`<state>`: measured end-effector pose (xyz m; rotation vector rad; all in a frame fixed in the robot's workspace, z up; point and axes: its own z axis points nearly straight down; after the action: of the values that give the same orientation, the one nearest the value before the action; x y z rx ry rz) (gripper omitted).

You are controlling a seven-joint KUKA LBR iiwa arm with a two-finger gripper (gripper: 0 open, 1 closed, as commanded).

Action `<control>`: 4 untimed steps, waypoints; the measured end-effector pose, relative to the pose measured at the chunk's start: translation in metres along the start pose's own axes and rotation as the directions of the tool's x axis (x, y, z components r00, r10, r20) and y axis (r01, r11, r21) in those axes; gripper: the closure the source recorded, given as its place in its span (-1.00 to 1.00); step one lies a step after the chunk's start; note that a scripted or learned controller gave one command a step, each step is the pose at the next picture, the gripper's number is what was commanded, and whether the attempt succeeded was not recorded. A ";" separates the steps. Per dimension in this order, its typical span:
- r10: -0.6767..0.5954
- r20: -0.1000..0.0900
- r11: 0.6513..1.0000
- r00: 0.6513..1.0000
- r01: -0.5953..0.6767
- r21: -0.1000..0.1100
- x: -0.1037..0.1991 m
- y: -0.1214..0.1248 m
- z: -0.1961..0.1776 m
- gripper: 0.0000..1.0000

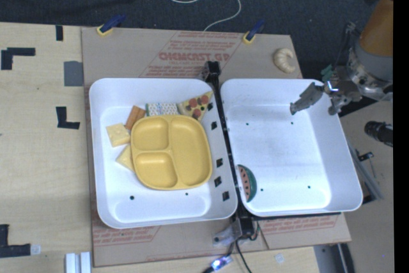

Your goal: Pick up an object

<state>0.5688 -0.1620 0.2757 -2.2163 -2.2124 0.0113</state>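
Observation:
My gripper (314,109) hovers over the far right corner of the right bin (332,156), its two dark fingers spread open with nothing between them. A watermelon slice (247,181) lies against that bin's near left wall, well away from the gripper. The left bin (102,195) holds a yellow divided plate (171,151). Around the plate's far and left sides lie a square cracker (117,134), a brown wafer (134,116), a patterned piece (160,109), a pizza slice (199,103) and a pale wedge (124,159).
A beige lump (285,59) rests on the cardboard behind the right bin. Blue clamps (111,24) (254,29) pin the cardboard's far edge. A white cable (204,0) loops across the dark floor beyond. A black strip (218,137) runs between the bins.

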 end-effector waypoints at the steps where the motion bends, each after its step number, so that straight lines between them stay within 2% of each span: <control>1: -0.003 0.002 1.000 1.000 0.003 -0.011 0.000 0.002 -0.006 -1.00; 2: -0.004 0.002 1.000 1.000 0.004 -0.005 0.007 0.007 0.055 -1.00; 3: -0.003 0.002 1.000 1.000 0.003 -0.007 0.009 0.002 0.100 -1.00; 4: -0.003 0.001 1.000 1.000 0.003 -0.004 0.011 -0.002 0.165 -1.00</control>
<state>0.5646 -0.1504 0.1112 -2.2159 -2.2180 0.0077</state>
